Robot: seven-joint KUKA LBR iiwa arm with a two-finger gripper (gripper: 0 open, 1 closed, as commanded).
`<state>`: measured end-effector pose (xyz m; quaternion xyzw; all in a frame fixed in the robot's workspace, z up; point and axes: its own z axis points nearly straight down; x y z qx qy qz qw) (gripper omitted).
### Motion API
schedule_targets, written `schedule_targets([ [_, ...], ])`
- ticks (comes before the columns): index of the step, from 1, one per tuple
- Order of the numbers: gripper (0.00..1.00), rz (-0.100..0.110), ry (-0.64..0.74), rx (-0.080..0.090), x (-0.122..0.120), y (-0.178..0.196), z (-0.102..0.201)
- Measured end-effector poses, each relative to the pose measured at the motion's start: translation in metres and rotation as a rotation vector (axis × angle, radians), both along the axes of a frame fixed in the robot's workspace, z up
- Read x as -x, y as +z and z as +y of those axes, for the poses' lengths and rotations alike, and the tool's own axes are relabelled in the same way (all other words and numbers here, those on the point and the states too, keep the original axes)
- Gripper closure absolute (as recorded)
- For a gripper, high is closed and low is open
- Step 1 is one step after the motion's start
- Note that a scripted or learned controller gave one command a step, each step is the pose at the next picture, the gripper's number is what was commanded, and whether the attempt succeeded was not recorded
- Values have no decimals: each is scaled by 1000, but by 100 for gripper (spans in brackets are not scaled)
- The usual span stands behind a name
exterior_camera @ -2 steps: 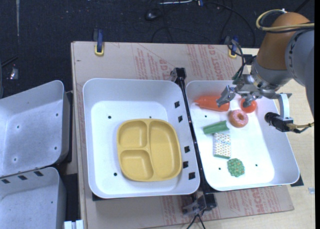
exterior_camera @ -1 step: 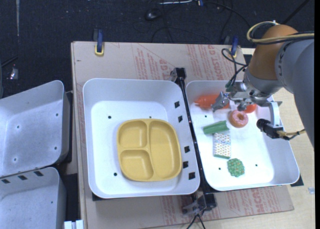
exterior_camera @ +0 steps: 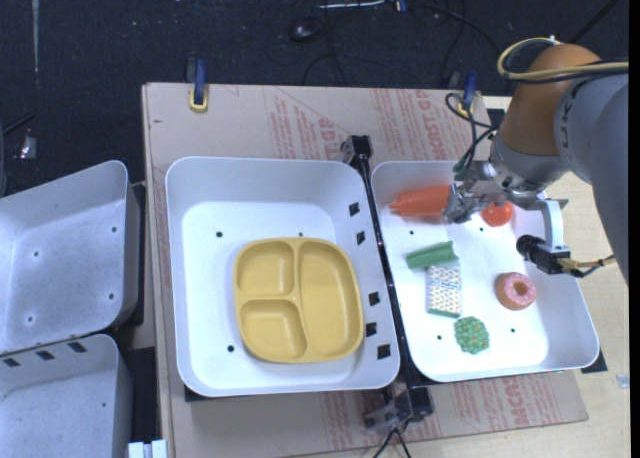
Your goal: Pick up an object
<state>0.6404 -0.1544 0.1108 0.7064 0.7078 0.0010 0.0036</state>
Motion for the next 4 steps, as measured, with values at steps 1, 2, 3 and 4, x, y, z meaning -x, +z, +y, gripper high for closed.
schedule_targets([
  [1,100,0,1,-2,-8,46,1],
  [2,100,0,0,-2,-2,93,1],
  [3,100,-1,2,-2,-8,140,8],
  [4,100,7,6,-5,-5,129,65],
])
